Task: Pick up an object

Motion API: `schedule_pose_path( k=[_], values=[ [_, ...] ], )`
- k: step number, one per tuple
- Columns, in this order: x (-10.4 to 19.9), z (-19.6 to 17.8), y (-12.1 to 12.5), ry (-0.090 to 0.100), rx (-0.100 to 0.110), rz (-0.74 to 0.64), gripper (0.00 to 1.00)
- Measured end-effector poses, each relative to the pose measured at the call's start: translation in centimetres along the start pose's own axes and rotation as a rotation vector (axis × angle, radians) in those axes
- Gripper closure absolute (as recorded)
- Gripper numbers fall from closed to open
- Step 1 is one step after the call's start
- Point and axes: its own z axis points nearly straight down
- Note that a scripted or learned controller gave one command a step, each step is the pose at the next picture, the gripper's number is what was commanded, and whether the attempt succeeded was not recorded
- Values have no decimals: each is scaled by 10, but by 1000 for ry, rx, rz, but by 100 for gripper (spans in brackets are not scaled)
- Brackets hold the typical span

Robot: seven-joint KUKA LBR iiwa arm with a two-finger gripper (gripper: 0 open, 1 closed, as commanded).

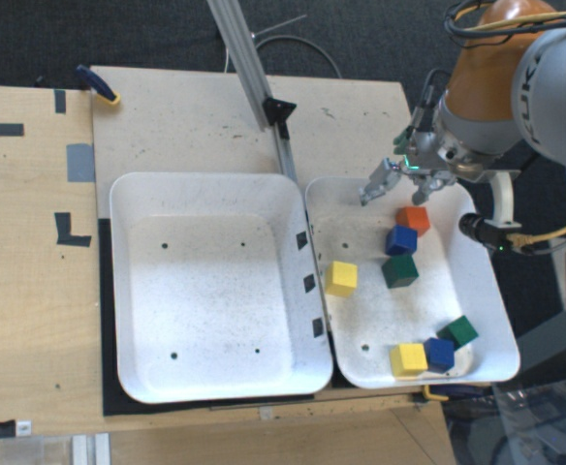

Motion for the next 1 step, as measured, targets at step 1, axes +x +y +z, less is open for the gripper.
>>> schedule_pose_path(
  k=[1],
  values=[
    [0, -3, 1, -1, -5, -1, 0]
  ],
)
